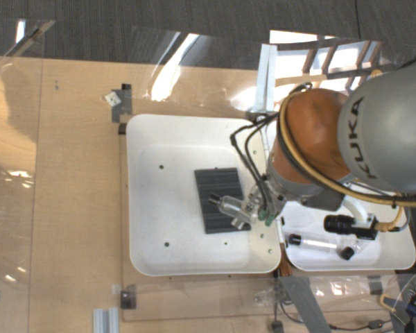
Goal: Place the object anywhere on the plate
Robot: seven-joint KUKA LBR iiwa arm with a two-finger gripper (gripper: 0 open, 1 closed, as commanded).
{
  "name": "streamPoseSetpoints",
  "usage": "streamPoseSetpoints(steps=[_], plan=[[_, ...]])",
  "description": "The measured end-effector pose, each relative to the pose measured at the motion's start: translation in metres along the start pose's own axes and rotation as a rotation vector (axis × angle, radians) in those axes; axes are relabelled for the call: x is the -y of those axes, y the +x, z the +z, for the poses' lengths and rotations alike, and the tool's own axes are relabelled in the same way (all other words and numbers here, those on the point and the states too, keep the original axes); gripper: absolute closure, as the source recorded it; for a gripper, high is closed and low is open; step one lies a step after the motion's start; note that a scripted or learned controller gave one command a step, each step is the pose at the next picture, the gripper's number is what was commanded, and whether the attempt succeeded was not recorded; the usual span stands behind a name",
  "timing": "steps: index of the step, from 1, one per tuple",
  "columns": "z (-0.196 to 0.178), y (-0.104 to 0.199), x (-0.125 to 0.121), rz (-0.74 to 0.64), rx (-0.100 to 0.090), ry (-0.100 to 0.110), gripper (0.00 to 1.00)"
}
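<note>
Dark grey ribbed plate [217, 184] lies a bit skewed in the middle of the left bin [159, 255]. The gripper [230, 208] is low over the plate's lower right part, and the arm [378, 137] comes in from the right across the seam between the bins. Cannot tell whether the gripper is spread or pinching something: the tip is a shiny, cluttered blur with a small dark bit at its left end, which could be the object or robot hardware. The only loose thing clearly visible is a clear tube [317, 242] with dark ends, lying flat in the right bin [395, 259] near the seam and well apart from the plate. It looks like the task's thing, so I judge the task not done. If the gripper does carry something, this is the release step. Doing it well means staying over the ribbed surface, not the white floor beside it, moving a little toward the plate's middle since the tip is near the lower right edge, going low before letting go so nothing bounces or rolls along the ribs, then lifting straight up so the plate is not dragged. If it carries nothing, go back for the tube and grasp it across its short width at mid-length. Main risk: the item slides off the edge, or the plate gets nudged.
</note>
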State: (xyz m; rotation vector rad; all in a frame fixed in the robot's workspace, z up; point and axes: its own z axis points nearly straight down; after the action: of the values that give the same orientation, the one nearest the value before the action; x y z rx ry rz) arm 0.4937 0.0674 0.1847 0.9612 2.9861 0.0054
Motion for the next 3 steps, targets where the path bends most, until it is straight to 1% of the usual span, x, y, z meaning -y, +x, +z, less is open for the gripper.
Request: streamPoseSetpoints(steps=[1,2,3], plan=[[-0.054,0.042,-0.05,0.319,0.001,-0.001,1.0],[-0.04,0.069,-0.101,0.326,-0.001,0.0,1.0],[-0.014,0.048,-0.138,0.547,-0.001,0.002,1.0]])
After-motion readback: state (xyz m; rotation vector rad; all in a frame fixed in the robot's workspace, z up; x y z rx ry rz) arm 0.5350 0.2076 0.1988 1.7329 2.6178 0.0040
